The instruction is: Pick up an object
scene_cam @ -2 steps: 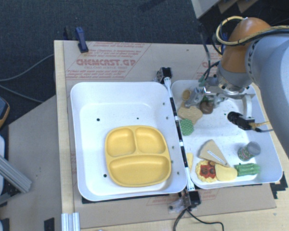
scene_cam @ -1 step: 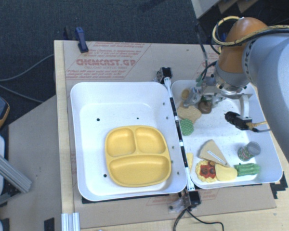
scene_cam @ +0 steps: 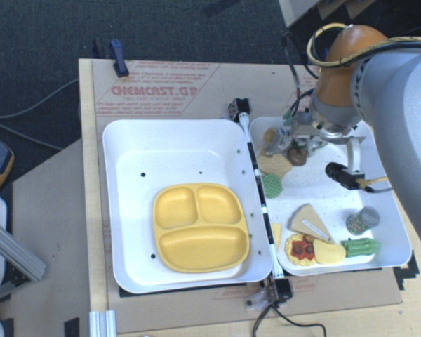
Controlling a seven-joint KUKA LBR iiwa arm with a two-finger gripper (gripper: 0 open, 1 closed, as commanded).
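My gripper (scene_cam: pixel 289 144) hangs low over the back left corner of the right bin (scene_cam: pixel 386 209). Right beneath it lie a tan, cookie-like piece (scene_cam: pixel 274 165) and a small brown lump (scene_cam: pixel 297 156), both close against the gripper. A green knitted piece (scene_cam: pixel 271 184) rests just in front of them by the bin's left wall. Toward the front of the same bin are a wedge-shaped sandwich (scene_cam: pixel 310 222), a pizza slice (scene_cam: pixel 311 250), a green vegetable (scene_cam: pixel 360 246) and a small grey can (scene_cam: pixel 363 220).
The left bin (scene_cam: pixel 126 146) holds a yellow divided plate (scene_cam: pixel 200 227) near its front. The grey arm with its orange band (scene_cam: pixel 347 55) comes in from the upper right over the right bin's back edge. A blue clamp (scene_cam: pixel 118 57) sits at the bench's back left.
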